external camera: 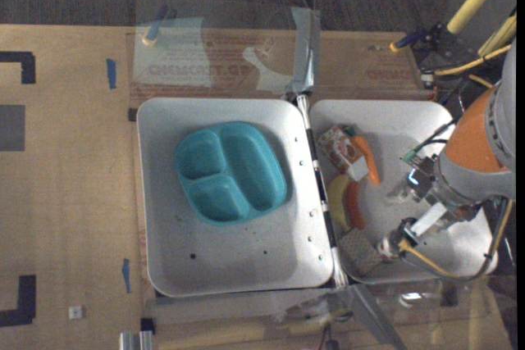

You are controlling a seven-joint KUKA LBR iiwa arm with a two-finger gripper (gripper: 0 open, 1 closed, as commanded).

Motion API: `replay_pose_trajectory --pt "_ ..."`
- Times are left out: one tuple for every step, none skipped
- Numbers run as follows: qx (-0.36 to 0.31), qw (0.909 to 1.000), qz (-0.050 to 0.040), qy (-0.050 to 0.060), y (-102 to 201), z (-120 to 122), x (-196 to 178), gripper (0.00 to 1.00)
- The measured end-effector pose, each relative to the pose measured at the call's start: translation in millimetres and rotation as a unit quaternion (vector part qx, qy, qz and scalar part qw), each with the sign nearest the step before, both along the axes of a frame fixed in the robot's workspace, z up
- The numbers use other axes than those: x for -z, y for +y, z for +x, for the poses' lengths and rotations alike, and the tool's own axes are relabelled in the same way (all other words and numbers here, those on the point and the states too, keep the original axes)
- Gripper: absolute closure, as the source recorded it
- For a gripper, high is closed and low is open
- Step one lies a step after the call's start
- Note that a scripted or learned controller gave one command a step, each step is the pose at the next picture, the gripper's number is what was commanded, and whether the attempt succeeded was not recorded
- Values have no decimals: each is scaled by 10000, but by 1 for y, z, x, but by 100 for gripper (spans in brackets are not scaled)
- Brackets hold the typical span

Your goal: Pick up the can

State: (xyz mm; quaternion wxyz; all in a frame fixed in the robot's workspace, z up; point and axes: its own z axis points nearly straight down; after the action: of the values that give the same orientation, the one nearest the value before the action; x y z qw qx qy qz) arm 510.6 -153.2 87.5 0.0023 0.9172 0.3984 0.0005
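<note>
Above the bench, my pincer hangs over the right bin, nearer that bin's right edge than its left and about midway between its far and near edges; from this slanted view I cannot tell whether it is open or closed. My grey arm, with its orange band, reaches in across the same bin's right edge.

The can, dull grey, sits in the near left corner of the right bin, close against the left wall; it is apart from my pincer, which stands farther toward the bin's middle and right.

Along the left edge of that bin, from the far side toward the near: a small brown-and-white carton; a carrot touching the carton's right side; a banana just beside the left wall; an orange-red piece lying against the banana, too blurred for me to name; the can comes just past these, at the near end of the row.

The left bin holds a teal divided plate lying flat, nearer its far edge than its near one; the two bins meet side by side along one edge.
</note>
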Motion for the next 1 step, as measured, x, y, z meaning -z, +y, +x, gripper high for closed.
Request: replay_pose_trajectory --pt "438 9990 23 29 -6 -32 -85 0"
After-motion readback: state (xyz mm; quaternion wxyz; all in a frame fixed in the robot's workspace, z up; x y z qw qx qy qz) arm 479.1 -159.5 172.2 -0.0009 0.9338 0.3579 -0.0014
